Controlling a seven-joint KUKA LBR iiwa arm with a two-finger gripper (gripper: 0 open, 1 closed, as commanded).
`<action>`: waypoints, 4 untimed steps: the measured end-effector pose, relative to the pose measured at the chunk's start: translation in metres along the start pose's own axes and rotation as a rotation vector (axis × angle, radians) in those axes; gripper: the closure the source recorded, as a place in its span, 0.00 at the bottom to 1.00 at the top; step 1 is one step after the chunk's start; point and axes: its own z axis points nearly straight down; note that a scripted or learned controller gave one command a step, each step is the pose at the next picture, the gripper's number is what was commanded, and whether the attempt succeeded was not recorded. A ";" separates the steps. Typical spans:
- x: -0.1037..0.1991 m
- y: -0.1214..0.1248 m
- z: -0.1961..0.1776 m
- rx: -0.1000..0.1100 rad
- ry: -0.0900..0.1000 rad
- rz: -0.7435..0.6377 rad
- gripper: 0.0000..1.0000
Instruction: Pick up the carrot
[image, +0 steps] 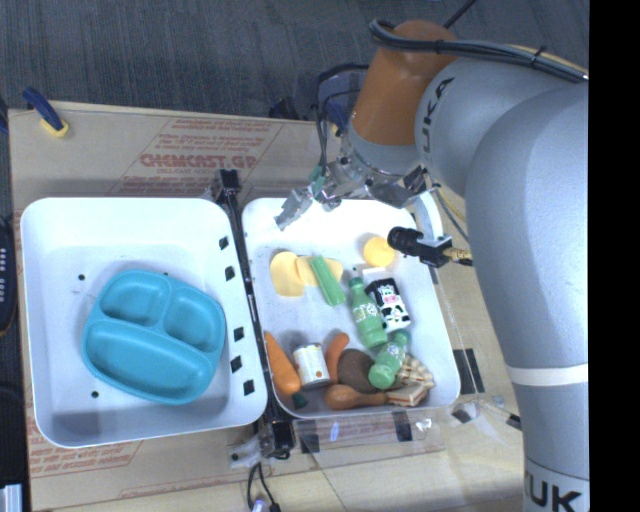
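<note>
The carrot (281, 365) is an orange tapered piece lying along the left wall of the right bin (262, 225), near its front corner, beside a small tin can (312, 364). My gripper (308, 202) hangs over the far left corner of that same bin, well behind the carrot. Its fingers (291, 211) look spread apart with nothing between them. The grey arm with its orange band (395, 90) comes in from the upper right.
The right bin also holds yellow pieces (288, 273), a green stick (326, 280), a green bottle (365, 315), a black-and-white carton (392, 303), a brown lump (355, 370) and a sandwich (412, 385). A blue divided plate (155, 335) lies in the left bin (60, 225).
</note>
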 end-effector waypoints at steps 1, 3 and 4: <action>-0.032 -0.021 0.109 0.015 0.007 0.091 0.00; -0.049 -0.019 -0.030 0.004 -0.002 0.313 1.00; -0.047 -0.021 -0.025 0.013 0.003 0.312 0.00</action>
